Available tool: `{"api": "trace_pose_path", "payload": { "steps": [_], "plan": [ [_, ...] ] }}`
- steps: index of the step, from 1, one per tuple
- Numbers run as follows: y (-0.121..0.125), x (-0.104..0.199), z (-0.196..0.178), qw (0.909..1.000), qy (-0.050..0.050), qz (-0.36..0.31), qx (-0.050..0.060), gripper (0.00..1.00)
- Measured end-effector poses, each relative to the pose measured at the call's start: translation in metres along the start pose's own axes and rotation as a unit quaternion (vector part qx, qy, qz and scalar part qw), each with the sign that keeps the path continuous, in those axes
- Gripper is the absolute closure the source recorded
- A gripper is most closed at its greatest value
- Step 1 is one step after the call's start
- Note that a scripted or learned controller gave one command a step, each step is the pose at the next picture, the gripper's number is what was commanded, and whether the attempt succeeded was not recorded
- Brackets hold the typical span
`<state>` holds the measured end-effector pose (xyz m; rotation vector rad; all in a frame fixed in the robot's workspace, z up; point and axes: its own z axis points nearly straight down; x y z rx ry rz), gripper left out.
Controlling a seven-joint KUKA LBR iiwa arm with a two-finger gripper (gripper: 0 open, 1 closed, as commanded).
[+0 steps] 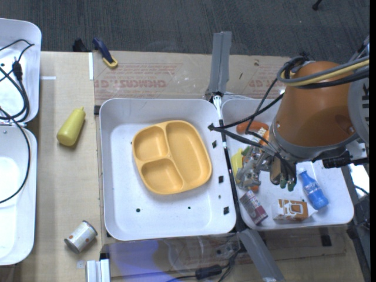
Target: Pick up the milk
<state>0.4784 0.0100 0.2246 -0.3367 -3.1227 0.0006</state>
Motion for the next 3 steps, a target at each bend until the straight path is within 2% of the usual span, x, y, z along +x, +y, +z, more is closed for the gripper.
{"api": "trace_pose_path", "payload": {
  "steps": [1,2,3],
  "plan": [
    [0.074,0.016,-0.117,0.9963,-0.001,-0.086,0.000,1.00],
    [0.072,0.016,-0.014,0.9977,0.000,-0.068,0.000,1.00],
    [0.077,0.017,0.010,0.9937,0.000,-0.112,0.000,1.00]
  ]
}}
